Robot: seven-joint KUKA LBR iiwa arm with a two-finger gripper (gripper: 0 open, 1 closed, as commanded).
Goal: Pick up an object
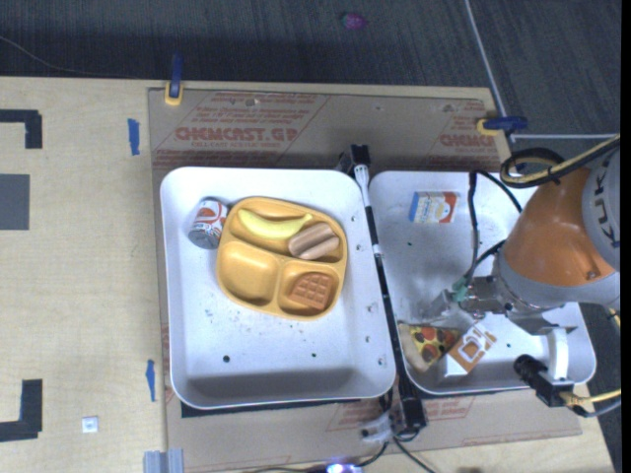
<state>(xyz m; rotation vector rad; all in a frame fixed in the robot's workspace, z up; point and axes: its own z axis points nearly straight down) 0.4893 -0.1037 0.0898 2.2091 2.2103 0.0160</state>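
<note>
Seen from above at a slant: a pale wooden bench (79, 294) carrying two shallow white bins side by side on a brown cardboard sheet (296, 126).

In the left bin (266, 363), a large yellow compartment tray (281, 256), lying toward the far half. On that tray, a toy banana (268, 227) in the far compartment, a toy hot dog (314, 240) just beside it, and a toy waffle (308, 290) in the near right compartment. Touching the tray's far left corner, a small drink can (205, 222) on its side.

Over the right bin (414, 264), reaching in from the right, a grey arm with an orange band (557, 239). At its end, low over the bin's middle, the gripper (461, 298), small and partly masked by the wrist; cannot tell how the fingers stand, nor whether anything sits between them.

In the right bin's far part, well apart from the gripper, a small white and orange carton (434, 207) lying flat. In the near part, just below and slightly left of the gripper, a colourful packet (431, 343), and touching it on the right an orange and white box (471, 349), tilted, long axis running diagonally.

Judged nearest candidates for a pick: packet and box, lying nearer the camera than the fingertips, calling for a short shift toward the bin's near wall before descent.
</note>
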